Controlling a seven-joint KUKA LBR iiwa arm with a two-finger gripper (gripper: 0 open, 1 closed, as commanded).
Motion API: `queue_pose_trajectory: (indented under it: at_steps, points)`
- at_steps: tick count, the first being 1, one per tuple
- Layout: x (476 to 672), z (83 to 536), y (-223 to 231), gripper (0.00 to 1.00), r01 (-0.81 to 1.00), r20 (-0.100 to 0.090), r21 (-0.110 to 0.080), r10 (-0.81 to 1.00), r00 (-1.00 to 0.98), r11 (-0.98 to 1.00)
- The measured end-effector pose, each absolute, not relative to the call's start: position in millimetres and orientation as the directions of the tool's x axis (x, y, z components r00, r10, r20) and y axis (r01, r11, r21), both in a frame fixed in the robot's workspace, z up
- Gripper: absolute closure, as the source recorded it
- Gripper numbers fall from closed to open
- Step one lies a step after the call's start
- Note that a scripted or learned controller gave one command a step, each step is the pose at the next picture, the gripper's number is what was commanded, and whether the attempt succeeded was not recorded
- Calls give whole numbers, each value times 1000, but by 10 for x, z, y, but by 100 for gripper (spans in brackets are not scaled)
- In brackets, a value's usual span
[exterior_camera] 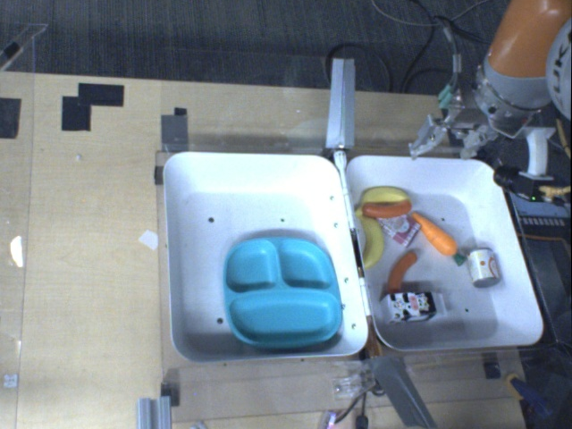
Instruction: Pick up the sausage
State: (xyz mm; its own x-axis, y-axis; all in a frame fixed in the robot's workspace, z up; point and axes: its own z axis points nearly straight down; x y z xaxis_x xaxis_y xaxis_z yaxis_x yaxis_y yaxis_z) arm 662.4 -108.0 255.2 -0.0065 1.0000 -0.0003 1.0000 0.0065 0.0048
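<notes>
I see the sausage [401,272] lying in the right bin [514,320], near its inner wall, tilted on a slant and clear of the arm. Just below it sits a small black-and-white carton [411,306]; above it are a pink wrapper [404,231], a second reddish sausage [387,210] resting across a yellow banana [374,231], and an orange carrot [435,235] angled towards a small metal can [483,267] at the right. The left bin [192,204] holds a blue divided tray [281,291]. Both bins sit on a pale wooden bench [80,266] with black tape marks at its far left; dark carpet and loose cables run beyond it. My gripper [451,135] hovers above the right bin's far rim, well apart from the sausage, its fingers spread wide and holding nothing.
</notes>
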Motion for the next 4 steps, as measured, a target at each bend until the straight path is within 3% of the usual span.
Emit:
queue_pose_trajectory:
  at_steps: [1, 2, 3, 4]
  points:
    - [6371, 1231, -1457, 0, 998, -8, 29, 999, -46, 47]
    - [6253, 1095, -1365, 0, 996, -17, 54, 997, -75, 76]
    - [6265, 1086, -1462, 0, 995, -17, 52, 996, -89, 90]
    - [6336, 1078, -1262, 0, 998, -14, 52, 1000, -15, 16]
